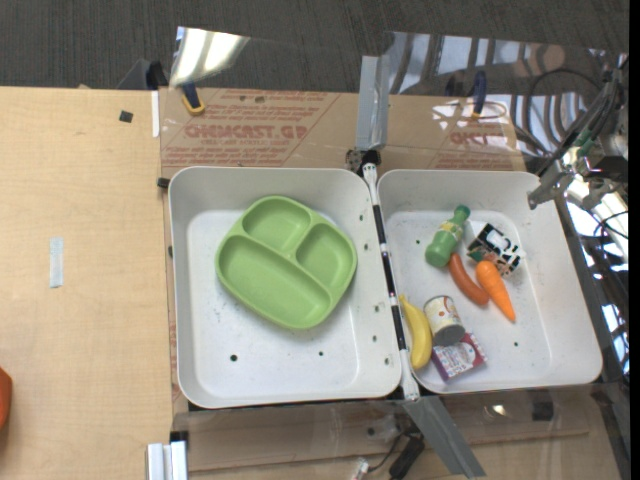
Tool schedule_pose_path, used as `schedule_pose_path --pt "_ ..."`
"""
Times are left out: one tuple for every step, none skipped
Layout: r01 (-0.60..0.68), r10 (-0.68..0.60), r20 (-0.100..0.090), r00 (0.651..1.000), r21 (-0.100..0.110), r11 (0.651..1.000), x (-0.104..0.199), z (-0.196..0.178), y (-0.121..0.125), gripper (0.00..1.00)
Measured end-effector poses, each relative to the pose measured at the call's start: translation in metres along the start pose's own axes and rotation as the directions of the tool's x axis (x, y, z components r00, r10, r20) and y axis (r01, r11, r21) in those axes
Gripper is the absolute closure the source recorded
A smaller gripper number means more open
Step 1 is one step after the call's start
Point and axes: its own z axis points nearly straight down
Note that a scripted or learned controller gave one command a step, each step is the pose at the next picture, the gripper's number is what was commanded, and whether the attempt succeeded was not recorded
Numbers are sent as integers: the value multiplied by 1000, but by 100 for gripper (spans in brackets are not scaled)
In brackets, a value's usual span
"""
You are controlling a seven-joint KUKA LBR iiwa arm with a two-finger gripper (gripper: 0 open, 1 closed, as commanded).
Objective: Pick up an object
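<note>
The right bin (560, 358) holds several small objects. A green bottle (447, 238) lies near its middle, beside a small black-and-white toy (497, 247). Just below them lie an orange carrot (497, 288) and a red-orange sausage-shaped piece (465, 279), side by side and slanting. A yellow banana (419, 332) lies along the bin's left wall. A small can (443, 319) with a pale label sits next to it, and a purple-pink packet (459, 358) lies just below the can. The left bin (200, 368) holds a green divided plate (287, 261).
A metal divider (385, 268) separates the two bins. Cardboard (260, 128) stands behind them. Cables and metal framing (585, 158) crowd the upper right, past the right bin's far corner. A wooden bench top (80, 268) lies to the left.
</note>
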Motion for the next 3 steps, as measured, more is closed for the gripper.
schedule_pose_path --pt "72 -72 4 997 -12 997 19 164 -63 0" --pt "67 -67 4 998 -15 998 18 156 -62 100" --pt "39 -39 0 999 0 999 70 44 -56 100"
